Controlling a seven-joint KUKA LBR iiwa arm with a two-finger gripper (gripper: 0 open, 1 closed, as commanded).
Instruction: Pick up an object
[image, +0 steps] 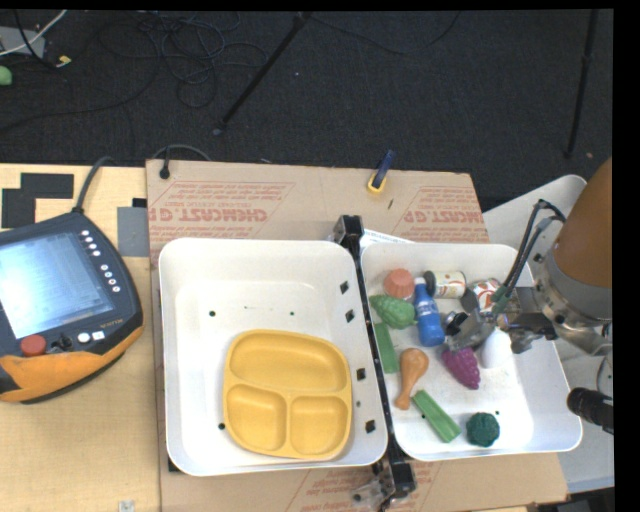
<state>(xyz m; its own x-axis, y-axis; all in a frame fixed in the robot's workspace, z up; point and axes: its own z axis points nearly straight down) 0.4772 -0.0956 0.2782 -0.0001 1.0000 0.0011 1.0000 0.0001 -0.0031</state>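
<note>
The right bin (545, 400) holds several toy items. Among them are a blue bottle (428, 316), a purple grape bunch (461, 367), a tan drumstick (410, 373), a green leafy piece (393, 312), a reddish round piece (400, 283), a green stick (436, 416) and a dark green ball (483, 429). Two small cans (452, 283) (487, 292) lie near the back. My gripper (477, 327) hangs low over the middle of this bin, just above and right of the grapes and right of the blue bottle. Nothing is visibly held.
The left bin (200, 270) carries a yellow divided plate (288, 392). A black divider (365, 330) runs between the bins. A teach pendant (60, 295) lies on the bench at far left. The arm's body (585, 260) fills the right side above the bin.
</note>
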